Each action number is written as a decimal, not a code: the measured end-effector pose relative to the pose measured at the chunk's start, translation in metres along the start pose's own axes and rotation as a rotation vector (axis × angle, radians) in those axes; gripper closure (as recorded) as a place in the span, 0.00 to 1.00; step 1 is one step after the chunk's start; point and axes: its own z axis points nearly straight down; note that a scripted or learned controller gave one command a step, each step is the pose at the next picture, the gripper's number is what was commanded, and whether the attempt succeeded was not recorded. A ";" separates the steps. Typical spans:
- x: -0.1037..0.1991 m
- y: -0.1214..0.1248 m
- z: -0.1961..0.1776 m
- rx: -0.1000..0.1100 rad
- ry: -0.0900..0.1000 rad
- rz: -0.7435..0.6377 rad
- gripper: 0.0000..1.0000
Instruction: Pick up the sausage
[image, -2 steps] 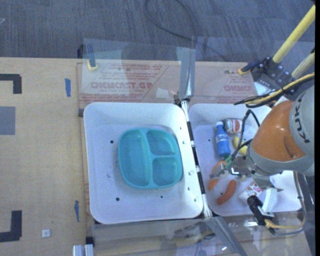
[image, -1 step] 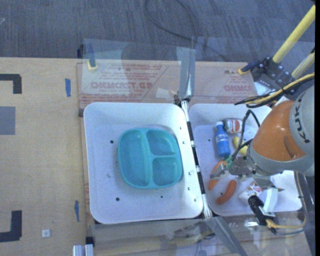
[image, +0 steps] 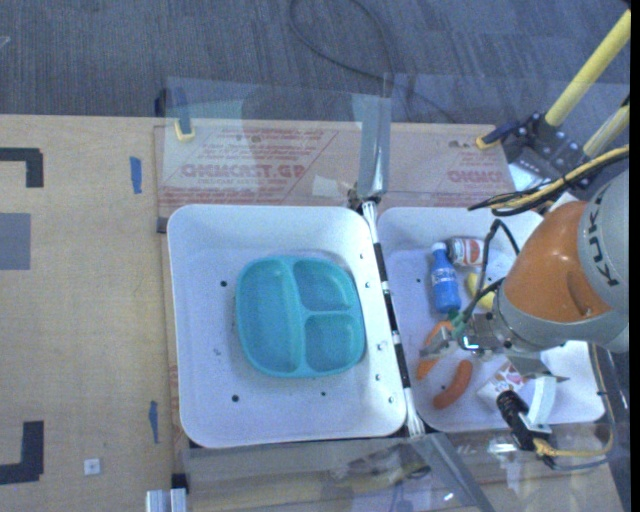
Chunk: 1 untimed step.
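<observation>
My gripper (image: 462, 338), finger state indeterminate, hangs just above the sausage (image: 452, 384); risk: the neighbouring carrot (image: 433, 338) may be seized instead.

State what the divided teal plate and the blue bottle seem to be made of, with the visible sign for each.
Teal plate: probably moulded plastic, matt; even colour, soft rounded compartment ridges.
Blue bottle: likely plastic, slightly glossy; uniform blue body with a white cap, though it is too small to be sure.

The sausage (image: 452, 384) looks smooth and a little glossy. The teal plate (image: 300, 316) seems matt plastic. Both bins (image: 200, 300) are smooth white plastic. The bench (image: 80, 320) looks like pale, matt wood. The blue bottle (image: 444, 282) appears glossy plastic.
</observation>
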 end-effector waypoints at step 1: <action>-0.001 -0.001 0.000 0.003 0.002 0.027 0.00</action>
